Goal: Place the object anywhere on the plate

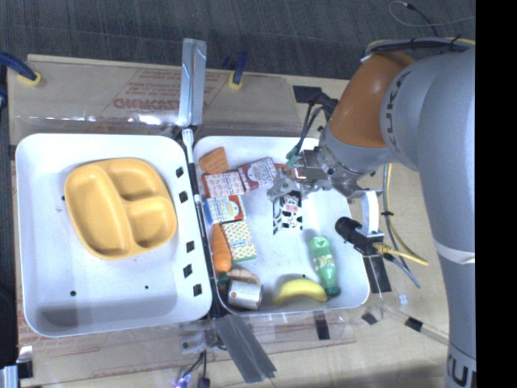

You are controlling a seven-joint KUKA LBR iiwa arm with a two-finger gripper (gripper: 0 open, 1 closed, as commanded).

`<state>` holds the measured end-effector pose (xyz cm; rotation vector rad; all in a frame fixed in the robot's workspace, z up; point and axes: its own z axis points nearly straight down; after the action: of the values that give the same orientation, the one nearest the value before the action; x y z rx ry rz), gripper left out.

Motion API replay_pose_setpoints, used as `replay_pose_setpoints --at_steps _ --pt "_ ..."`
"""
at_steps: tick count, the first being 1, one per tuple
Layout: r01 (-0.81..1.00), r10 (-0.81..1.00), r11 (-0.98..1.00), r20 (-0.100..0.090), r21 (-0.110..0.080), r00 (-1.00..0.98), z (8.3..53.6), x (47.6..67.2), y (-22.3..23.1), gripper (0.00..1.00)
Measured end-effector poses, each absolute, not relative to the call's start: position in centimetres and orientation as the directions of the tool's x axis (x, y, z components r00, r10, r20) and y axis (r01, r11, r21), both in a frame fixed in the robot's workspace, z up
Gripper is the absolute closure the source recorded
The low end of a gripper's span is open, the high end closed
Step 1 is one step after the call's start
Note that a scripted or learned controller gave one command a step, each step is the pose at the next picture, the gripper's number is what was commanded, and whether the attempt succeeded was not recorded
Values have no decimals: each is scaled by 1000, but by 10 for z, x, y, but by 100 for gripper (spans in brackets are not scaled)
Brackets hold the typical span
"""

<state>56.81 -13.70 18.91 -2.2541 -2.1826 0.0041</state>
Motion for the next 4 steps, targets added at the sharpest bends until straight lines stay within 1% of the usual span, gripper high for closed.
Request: replay_pose_setpoints --at_steps 1,2,3,4 --pt "999 999 -32 1 -5 32 189 568 -137 0" --pt "960 960 -282 1 4 282 95 520 -93 0" --pt "960 960 -281 -3 4 282 104 520 -96 100" --pt "994 994 -109 0 -5 109 190 515 -5 100"
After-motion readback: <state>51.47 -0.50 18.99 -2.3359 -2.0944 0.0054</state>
